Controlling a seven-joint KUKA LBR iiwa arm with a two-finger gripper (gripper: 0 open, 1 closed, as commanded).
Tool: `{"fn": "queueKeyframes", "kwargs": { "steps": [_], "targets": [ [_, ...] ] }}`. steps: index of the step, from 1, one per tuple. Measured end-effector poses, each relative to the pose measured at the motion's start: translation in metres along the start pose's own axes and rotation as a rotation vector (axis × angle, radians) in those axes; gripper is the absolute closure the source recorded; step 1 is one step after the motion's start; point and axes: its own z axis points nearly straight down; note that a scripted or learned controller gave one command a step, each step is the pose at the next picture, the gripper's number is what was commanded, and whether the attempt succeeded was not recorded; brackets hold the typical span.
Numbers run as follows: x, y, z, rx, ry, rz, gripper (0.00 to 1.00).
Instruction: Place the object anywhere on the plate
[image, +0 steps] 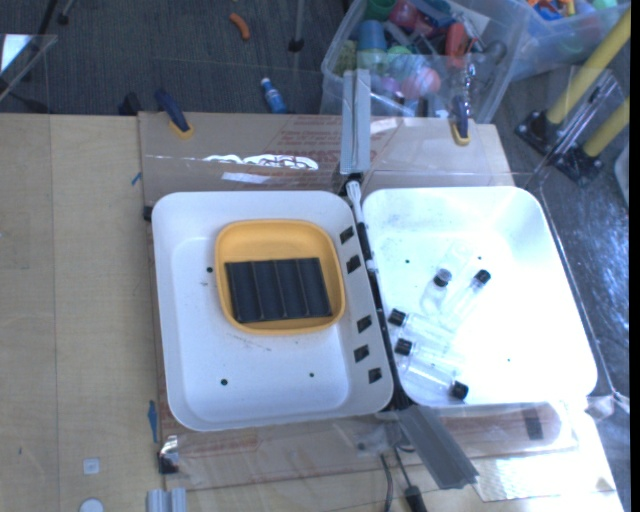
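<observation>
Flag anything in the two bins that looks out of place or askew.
Nothing looks spilled or broken. The dark ridged object lies flat on the yellow plate in the left bin. Clear bottles with black caps lie scattered on their sides in the right bin.

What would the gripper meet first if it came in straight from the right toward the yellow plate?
Probably the rim of the right bin, then the clear black-capped bottles lying in it; depth is unclear, so a high pass might clear both.

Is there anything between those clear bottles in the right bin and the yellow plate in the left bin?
Only the raised rims where the two bins meet. The clear bottles lie in the right bin, the yellow plate in the left, already carrying a dark ridged block.
</observation>
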Motion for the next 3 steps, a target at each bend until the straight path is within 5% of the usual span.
{"fn": "queueKeyframes", "kwargs": {
  "steps": [2,3],
  "targets": [
    [0.035,-0.024,-0.010,-0.002,0.005,-0.696,1.00],
    [0.020,-0.011,0.046,-0.003,0.005,-0.911,1.00]
  ]
}}
